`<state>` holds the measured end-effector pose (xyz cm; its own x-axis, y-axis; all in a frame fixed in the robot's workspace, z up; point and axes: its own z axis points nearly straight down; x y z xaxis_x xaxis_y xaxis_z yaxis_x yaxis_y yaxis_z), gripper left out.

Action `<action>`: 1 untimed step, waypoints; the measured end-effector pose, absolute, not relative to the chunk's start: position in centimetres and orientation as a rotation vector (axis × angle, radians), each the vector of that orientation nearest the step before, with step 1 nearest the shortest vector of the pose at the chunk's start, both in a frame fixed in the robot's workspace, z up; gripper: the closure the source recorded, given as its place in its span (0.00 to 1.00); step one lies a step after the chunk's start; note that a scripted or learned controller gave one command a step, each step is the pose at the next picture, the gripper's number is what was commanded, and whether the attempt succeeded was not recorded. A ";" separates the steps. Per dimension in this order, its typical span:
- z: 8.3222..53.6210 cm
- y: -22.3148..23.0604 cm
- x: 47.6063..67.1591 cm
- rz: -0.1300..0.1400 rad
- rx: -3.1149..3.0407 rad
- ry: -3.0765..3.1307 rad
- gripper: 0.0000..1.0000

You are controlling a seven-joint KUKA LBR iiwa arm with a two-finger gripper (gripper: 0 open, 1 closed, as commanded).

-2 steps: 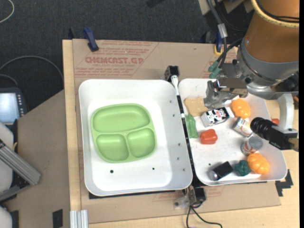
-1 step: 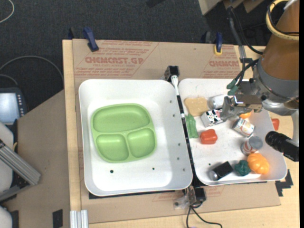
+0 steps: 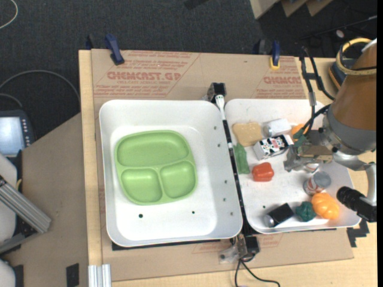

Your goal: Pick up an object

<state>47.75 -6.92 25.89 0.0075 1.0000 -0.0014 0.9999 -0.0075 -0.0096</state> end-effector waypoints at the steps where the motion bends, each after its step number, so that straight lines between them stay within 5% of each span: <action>1: 18.0 1.8 54.8 0.000 -2.210 -2.229 1.00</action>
